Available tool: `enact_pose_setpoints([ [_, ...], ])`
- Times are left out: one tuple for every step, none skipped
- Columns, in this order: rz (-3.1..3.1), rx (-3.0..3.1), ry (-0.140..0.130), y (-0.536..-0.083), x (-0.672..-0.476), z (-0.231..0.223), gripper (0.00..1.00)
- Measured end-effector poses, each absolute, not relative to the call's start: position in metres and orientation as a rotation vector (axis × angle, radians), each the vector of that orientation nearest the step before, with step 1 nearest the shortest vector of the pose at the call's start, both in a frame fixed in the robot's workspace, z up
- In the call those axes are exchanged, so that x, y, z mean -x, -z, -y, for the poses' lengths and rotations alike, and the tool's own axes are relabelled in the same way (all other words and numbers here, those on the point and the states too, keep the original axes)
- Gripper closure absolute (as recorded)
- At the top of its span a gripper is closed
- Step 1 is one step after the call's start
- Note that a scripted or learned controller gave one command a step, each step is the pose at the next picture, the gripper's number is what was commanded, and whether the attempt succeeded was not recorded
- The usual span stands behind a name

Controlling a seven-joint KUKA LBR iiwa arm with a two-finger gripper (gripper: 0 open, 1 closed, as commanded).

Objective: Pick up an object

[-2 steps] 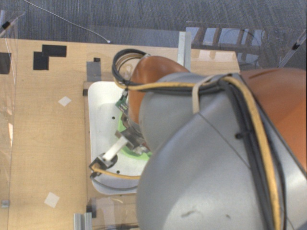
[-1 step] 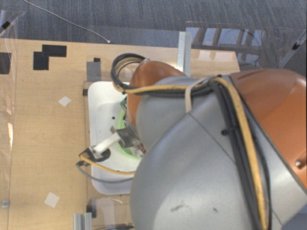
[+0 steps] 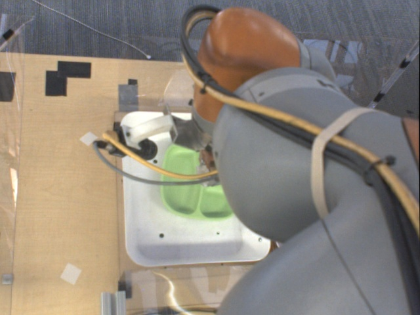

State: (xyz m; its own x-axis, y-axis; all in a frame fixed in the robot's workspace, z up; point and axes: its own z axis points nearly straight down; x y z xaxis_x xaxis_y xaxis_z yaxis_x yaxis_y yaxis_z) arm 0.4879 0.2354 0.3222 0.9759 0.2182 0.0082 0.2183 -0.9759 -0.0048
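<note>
A pale green thing (image 3: pixel 182 189) lies in the white bin (image 3: pixel 184 254), toward the bin's far right part. It looks like a shallow moulded dish with two hollows side by side, though the arm hides its right edge, so its full shape is uncertain. It rests flat on the bin floor, and the near left part of the floor beside it is bare white.

The gripper (image 3: pixel 197 143) is low over the far edge of the green thing, just at or above it. The wrist covers it, so I cannot tell whether it is open, closed or gripping anything.

The arm (image 3: pixel 295 149) reaches in from the right, a bulky grey body with its orange band (image 3: pixel 249 38) at the far side, covering the bin's right rim.

The bin sits on a light wooden desk (image 3: pixel 59 195). On the desk's far left are black blocky marks (image 3: pixel 69 76), and two small white squares (image 3: pixel 70 273) lie to the left of the bin, one near, one farther.
</note>
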Motion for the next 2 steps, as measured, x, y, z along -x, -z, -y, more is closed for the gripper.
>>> enact_pose_setpoints([
  [0.318, 3.13, -0.01, -0.21, -0.486, -0.227, 1.0],
  [0.299, 3.119, 0.016, -0.363, -0.491, -0.228, 1.0],
])
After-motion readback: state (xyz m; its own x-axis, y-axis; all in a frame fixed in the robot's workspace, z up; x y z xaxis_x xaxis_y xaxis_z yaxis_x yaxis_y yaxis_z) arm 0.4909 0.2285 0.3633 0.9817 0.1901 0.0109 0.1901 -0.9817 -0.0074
